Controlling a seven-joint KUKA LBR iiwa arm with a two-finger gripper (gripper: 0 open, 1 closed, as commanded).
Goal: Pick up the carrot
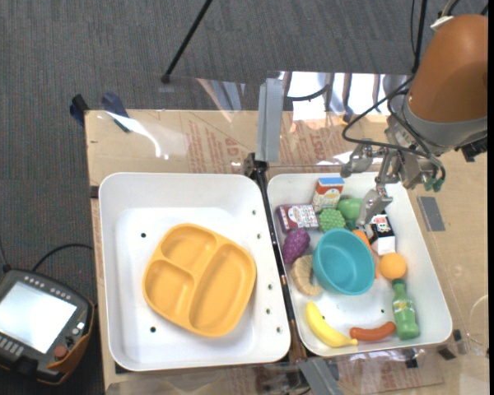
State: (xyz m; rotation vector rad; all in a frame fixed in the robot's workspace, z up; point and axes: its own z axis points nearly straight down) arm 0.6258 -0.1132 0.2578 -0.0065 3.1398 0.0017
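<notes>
Carpet of dark grey ribbed weave lies around the bench, with a handheld control pendant with a pale screen [34,323] resting on it at the lower left. The cardboard-brown bench top [173,134] bears two shallow white plastic bins. The left white bin [119,200] holds a yellow three-compartment plastic tray [199,280]. The right white bin [435,303] is crowded: a purple toy grape bunch [295,243], a yellow toy banana [327,326], a teal plastic bowl [343,261], a small white-and-orange carton [328,192], a green toy bottle [405,311] and an orange toy ball [392,266] among other small pieces.

The slim orange toy carrot [360,236] shows as a sliver at the bowl's upper right rim, just below the metal two-finger gripper [377,197], which hangs over the bin's far right corner. Whether its fingers are spread or pressed together cannot be told, and nothing shows between them.

The grey arm with its orange band [449,68] comes in from the upper right, wrist pointing down, cables looping beside it.
</notes>
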